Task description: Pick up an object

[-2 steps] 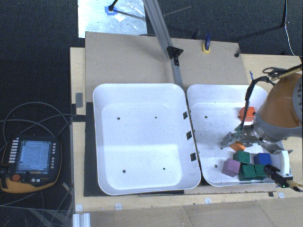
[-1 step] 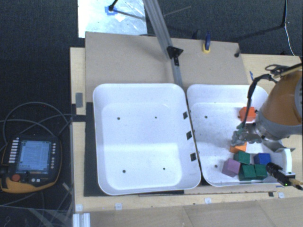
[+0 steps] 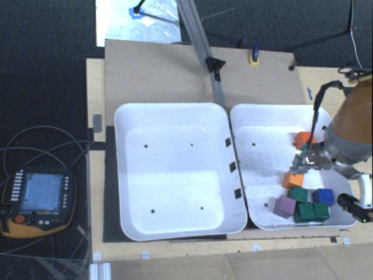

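Bench, 2 white bins: blocks clustered in right bin (image 3: 256, 118). Gripper (image 3: 303, 163) low over orange block (image 3: 293, 180); finger state can't tell. Descend centred, avoid neighbouring green block (image 3: 300, 194).

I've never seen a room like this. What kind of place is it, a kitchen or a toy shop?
Most likely a robot lab. A robot arm reaches over two white bins on a bench, coloured blocks lie in the right bin, and a handheld control pad with cables sits on the floor.

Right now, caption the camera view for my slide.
Gripper low over colored blocks in the right bin.
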Robot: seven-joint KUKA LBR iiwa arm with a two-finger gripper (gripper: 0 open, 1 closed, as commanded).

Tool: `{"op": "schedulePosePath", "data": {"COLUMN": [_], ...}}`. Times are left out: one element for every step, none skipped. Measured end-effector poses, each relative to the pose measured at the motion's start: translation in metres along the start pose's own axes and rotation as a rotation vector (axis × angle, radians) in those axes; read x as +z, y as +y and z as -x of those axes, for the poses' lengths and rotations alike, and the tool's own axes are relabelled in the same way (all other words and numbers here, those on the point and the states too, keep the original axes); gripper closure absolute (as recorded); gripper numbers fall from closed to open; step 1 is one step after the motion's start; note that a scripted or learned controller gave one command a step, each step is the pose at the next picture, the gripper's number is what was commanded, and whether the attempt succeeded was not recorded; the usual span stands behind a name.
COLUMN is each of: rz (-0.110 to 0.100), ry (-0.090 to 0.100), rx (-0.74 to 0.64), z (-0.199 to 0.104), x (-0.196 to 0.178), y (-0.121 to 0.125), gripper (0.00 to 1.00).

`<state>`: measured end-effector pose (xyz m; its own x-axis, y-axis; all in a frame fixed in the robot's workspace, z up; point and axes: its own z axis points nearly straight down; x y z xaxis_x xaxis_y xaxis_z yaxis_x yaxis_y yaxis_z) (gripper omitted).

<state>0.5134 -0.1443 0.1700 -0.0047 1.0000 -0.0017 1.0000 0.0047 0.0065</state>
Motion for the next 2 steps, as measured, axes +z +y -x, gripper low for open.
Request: {"op": "schedulePosePath", "data": {"rz": [0.002, 0.003], "ry": [0.000, -0.001], "rx": [-0.002, -0.001], "z": [-0.010, -0.009], "x": [-0.053, -0.107], "y": [0.001, 0.004], "gripper": [1.00, 1.00]}}
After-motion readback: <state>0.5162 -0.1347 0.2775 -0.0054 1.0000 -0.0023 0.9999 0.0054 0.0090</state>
